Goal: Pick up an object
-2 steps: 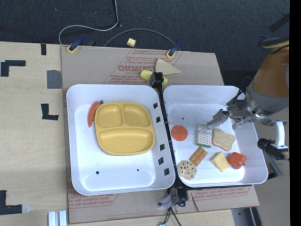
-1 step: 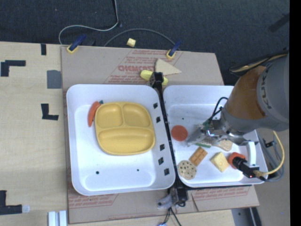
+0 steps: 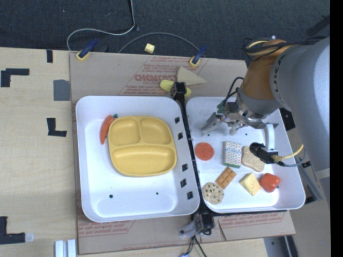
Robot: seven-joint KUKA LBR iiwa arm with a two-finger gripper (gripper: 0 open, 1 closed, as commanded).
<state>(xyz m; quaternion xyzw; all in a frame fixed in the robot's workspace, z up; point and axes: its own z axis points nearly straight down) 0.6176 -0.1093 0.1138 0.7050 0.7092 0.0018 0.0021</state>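
The gripper point(image 3: 222, 119) hangs low over the far part of the right bin point(image 3: 289, 199), near that bin's far-left corner, with the grey arm point(image 3: 300, 84) and its orange band point(image 3: 260, 79) reaching in from the right edge. Its two fingers point(image 3: 210, 124) are spread apart and pinch nothing; the white floor shows between them. The things to pick lie nearer in the same bin. A round orange-red disc point(image 3: 204, 151) sits by the bin's left wall, just below the spread fingers. Toward the middle lie a pale speckled cracker point(image 3: 232, 153) and, just beside it, a tan bread-like slice point(image 3: 252, 159). A small waffle-like rectangle point(image 3: 225, 178) lies tilted near the middle, and a round cookie with dark chips point(image 3: 213, 193) rests near the near-left corner. A yellow cheese wedge point(image 3: 250, 184) and a red tomato-like piece point(image 3: 269, 182) sit side by side toward the near-right corner. In the left bin point(image 3: 88, 197), a yellow divided plate point(image 3: 142, 145) lies near the centre, and an orange carrot-like piece point(image 3: 105, 128) lies just beside the plate's left rim.
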